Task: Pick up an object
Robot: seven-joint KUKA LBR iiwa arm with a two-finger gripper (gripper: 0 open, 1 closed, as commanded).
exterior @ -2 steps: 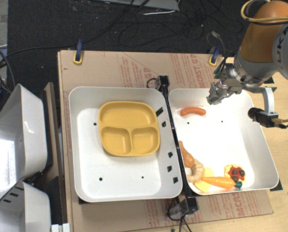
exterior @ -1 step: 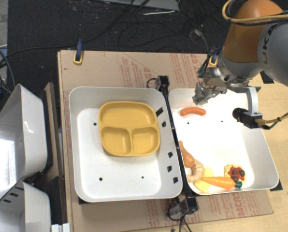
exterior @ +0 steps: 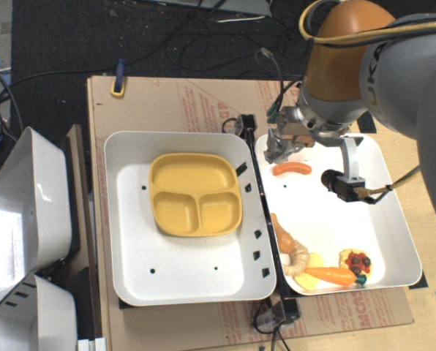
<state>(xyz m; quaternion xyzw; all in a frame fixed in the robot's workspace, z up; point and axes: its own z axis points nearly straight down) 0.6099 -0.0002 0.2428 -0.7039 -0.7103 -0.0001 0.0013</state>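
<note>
Where the right bin meets the divider at its far left corner, I log one small orange sausage-shaped item, lying flat on the white floor, long axis running left to right. It is the object closest to the gripper, which hangs just beyond its far side, near the bin's far left rim. I cannot tell how the jaws stand: the fingers are a dark metallic cluster seen from above, and nothing shows between them.

Next entry, same bin: a black camera-like block on a grey bracket, carried to the right of the gripper, over the bin's middle.

Near left corner of the right bin, a cluster of toy foods: an orange carrot lying flat, a pale shrimp-like piece beside it, a yellow slab partly under both, and a small pizza-like piece with red dots to the right. All are well apart from the sausage.

Left bin: one yellow divided plate, three compartments, sitting towards the far half.

Arm: grey, with an orange section, entering from the right over the far edge of the right bin.

Bench: brown board under both bins, cables on the dark floor beyond.
</note>
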